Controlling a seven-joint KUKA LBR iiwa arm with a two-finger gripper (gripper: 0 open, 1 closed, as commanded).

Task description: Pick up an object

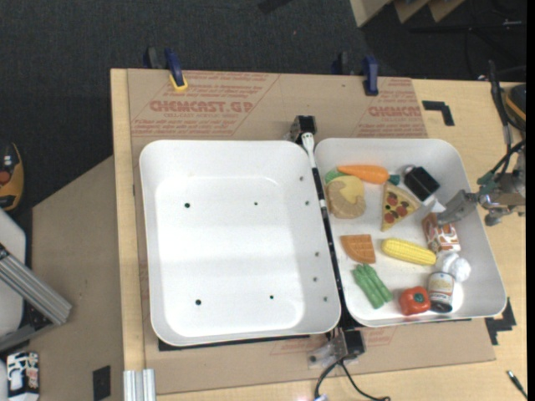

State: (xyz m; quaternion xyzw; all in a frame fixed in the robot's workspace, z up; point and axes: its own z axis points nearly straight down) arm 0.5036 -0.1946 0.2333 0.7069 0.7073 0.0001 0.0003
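The right white bin [478, 249] holds several small toy foods. An orange carrot [364, 172] lies at its far side beside a black block [420, 181]. Below them sit a tan bread roll [345, 197] and a pizza slice [397, 207]. A yellow corn cob [409, 252] and an orange cracker [359, 247] lie mid-bin. A green pod [370, 285], a red tomato [413, 301] and a small jar [440, 291] are near the front. A red and white can [440, 234] and a white lump [456, 266] rest by the right wall.
The left white bin [159, 224] lies beside the right one, both on a cardboard sheet [251, 98] held by blue clamps [175, 69]. A grey metal piece [456, 205] with cables [506, 192] reaches over the right bin's right rim.
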